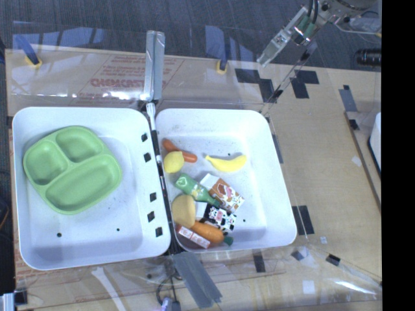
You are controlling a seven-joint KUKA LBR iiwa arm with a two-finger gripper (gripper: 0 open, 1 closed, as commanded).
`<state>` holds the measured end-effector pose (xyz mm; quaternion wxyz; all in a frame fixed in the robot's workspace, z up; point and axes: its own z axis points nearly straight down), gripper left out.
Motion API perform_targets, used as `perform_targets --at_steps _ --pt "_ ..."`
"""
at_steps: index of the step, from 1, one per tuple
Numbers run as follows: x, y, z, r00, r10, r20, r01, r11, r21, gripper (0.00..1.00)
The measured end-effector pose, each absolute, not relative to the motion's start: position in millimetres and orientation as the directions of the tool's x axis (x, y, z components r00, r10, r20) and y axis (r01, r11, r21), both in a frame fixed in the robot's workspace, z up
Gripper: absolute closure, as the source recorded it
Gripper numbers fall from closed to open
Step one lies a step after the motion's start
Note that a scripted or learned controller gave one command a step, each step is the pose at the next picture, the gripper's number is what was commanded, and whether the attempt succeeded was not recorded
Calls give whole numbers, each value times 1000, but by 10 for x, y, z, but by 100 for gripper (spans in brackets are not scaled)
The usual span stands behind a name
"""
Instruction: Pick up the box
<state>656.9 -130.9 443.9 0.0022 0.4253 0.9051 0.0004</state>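
A small white box with a colourful food picture (223, 194) lies in the middle of the right bin (275, 193), tilted among toy foods. Just below it is a black-and-white cow-patterned carton (222, 218), and a red-and-white packet (193, 236) lies at the bin's front edge. My gripper (280, 44) hangs high at the upper right, beyond the right bin's far corner and well away from the boxes, with nothing seen in it.
The right bin also holds a banana (227, 162), a lemon (172, 162), a green bottle (190, 186), a yellow potato-like piece (183, 207) and a carrot (211, 230). A green divided plate (71, 168) lies in the left bin (84, 248).
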Motion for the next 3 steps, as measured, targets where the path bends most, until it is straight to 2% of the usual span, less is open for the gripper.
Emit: perform_targets --at_steps 1,2,3 --pt "6554 -1962 4443 -746 665 -5 665 746 2 100" --pt "6529 -2080 4447 -830 558 -7 558 830 2 100" --pt "6506 -2076 4438 -942 336 -1 336 942 0 100"
